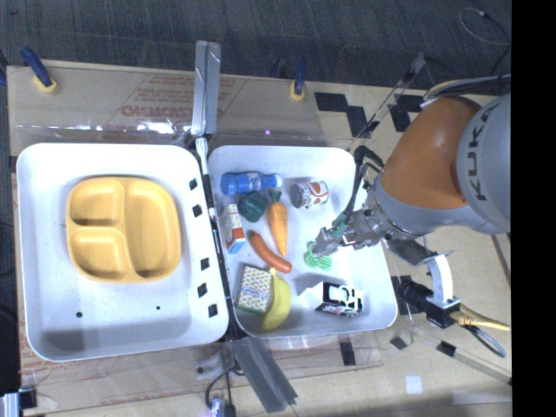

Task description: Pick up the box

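Note:
The box (254,287) is small, with a green-and-white chequered face. It lies near the front left corner of the right bin (369,315), leaning against a yellow banana (280,303). My gripper (323,248) hangs low over the middle right of that bin, about a hand's width to the right of the box and a little further back. It is not touching the box. The grey arm with its orange band (426,159) reaches in from the right.
The right bin also holds a blue bottle (246,183), a dark green item (254,205), a carrot (277,224), a red-orange sausage (269,250), a small can (309,193), a red-and-white carton (234,229) and a black-and-white item (340,300). A yellow divided plate (124,227) lies in the left bin.

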`<state>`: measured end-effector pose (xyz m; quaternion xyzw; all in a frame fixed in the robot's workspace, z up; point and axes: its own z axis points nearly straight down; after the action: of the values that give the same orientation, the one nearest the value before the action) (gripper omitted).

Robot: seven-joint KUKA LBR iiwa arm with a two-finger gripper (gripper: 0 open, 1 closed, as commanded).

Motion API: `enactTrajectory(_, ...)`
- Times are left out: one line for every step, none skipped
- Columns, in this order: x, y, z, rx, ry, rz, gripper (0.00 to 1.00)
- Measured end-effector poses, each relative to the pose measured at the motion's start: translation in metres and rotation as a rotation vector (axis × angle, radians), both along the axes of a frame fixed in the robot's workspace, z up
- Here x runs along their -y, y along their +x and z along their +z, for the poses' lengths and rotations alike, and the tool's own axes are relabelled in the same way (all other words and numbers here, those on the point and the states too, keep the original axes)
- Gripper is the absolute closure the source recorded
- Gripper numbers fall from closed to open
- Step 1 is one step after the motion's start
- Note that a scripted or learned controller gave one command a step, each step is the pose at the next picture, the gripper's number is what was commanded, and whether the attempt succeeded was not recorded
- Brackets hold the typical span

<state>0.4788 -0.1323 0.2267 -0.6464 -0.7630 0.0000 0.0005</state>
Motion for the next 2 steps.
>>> enactTrajectory(0.075, 0.005, -0.135, -0.001, 0.000, -0.043, 1.00)
enactTrajectory(0.039, -0.001, -0.001, 0.000, -0.001, -0.257, 1.00)
